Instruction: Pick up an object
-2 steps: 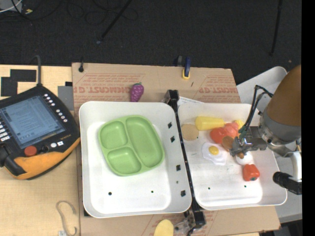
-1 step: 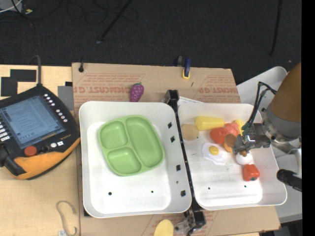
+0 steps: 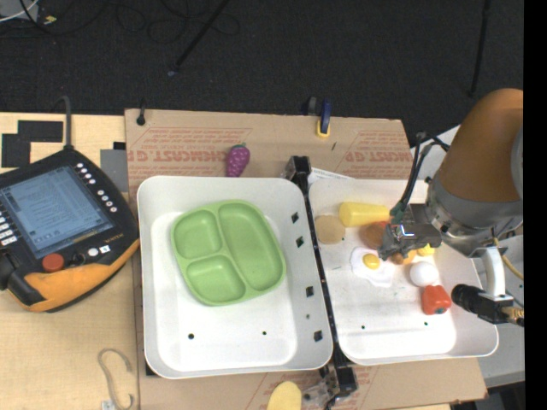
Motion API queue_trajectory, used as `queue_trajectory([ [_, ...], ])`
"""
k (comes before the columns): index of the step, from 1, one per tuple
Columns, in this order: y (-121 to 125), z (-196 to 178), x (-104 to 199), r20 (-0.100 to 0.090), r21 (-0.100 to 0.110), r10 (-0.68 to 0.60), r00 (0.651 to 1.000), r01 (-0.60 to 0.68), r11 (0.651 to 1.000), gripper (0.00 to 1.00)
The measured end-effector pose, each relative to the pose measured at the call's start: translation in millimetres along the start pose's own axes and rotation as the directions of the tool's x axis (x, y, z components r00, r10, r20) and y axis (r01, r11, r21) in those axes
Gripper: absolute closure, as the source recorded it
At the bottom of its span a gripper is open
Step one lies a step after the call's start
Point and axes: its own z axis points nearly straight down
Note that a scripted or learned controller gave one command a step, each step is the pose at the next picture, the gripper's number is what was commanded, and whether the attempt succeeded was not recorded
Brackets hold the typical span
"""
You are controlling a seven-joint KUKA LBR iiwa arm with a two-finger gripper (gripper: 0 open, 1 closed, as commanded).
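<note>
Yellow lemon (image 3: 284, 395) on cardboard bench (image 3: 214, 139)

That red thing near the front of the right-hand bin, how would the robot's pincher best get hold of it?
Probably from straight above, pinching the red pepper across its narrower width. It lies on the bin floor with bare floor on its near side; the white egg sits close behind it, so the fingers should close side to side, away from the egg.

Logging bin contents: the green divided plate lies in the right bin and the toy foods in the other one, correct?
Not quite. The camera view shows the green divided plate in the left bin; the toy foods, such as the fried egg, lie in the right bin.
</note>
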Motion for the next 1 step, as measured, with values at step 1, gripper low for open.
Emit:
queue_trajectory([
  [1,15.4,-0.3,60.8,0.000,0.001,-0.002,1.000,0.002,1.000,1.00],
])
